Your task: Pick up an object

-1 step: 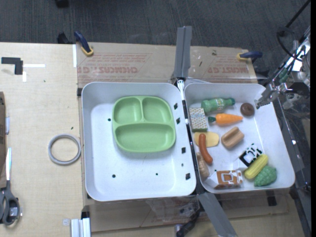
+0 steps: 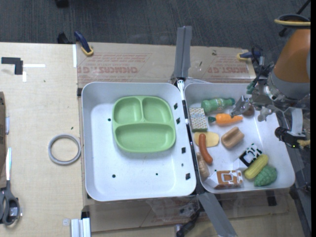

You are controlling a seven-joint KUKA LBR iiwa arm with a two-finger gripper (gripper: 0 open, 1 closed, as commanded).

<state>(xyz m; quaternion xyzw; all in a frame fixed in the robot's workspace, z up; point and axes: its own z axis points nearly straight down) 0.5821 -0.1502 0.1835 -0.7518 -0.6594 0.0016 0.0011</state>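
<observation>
Grey arm bent over right bin [image 2: 284,147], claw [image 2: 243,105] near carrot [image 2: 225,118]

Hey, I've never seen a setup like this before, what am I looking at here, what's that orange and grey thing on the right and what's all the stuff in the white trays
This is one photo from a camera fixed above a workbench, looking down at a slant. The orange and grey thing is a robot arm reaching in from the right. Its gripper, the small claw at its tip, hangs over the far end of the right bin; nothing is visibly held. Its job is to pick up an object.

The left bin holds a green divided plate. The right bin holds toy food: a green bottle, a carrot, a hot dog bun, a sausage, a yellow corn cob and more. On the bench to the left lie a tape ring and scissors.
</observation>
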